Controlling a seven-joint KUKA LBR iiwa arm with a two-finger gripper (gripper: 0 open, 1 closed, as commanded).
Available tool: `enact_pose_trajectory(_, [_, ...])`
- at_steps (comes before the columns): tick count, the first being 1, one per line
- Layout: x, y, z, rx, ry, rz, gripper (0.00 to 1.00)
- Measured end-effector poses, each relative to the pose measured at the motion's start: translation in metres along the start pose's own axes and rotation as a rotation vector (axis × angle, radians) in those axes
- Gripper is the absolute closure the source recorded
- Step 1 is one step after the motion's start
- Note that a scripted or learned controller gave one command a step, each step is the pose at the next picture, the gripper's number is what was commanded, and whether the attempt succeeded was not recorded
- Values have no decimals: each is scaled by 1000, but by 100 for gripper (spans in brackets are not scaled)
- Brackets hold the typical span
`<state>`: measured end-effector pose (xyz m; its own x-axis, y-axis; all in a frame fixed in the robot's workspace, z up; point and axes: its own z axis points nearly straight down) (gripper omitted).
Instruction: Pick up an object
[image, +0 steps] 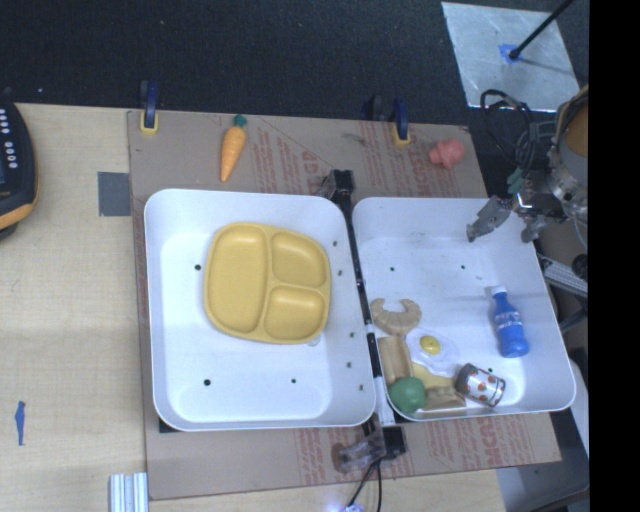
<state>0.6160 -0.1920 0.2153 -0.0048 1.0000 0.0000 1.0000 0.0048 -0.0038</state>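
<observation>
Cardboard-covered bench (90, 300) on dark carpet (250, 45); claw (507, 220) spread, holding nothing.

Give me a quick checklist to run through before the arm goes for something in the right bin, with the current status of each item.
1. Gripper carrying nothing: ok, nothing shows between its fingers.
2. Gripper over the right bin: ok, at its upper right part.
3. Blue bottle free to grasp: ok, it lies apart from the other things.
4. Green ball free to grasp: not ok, it crowds against the wooden pieces in the lower left corner.
5. Small can free to grasp: cannot tell, it lies close to that clutter.
</observation>
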Motion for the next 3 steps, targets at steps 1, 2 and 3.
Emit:
enact_pose_trajectory(1, [-21, -26, 11, 3, -1, 2, 0])
enact_pose_trajectory(2, [-19, -37, 25, 2, -1, 0, 0])
enact_pose_trajectory(3, [-19, -54, 109, 8, 2, 1, 0])
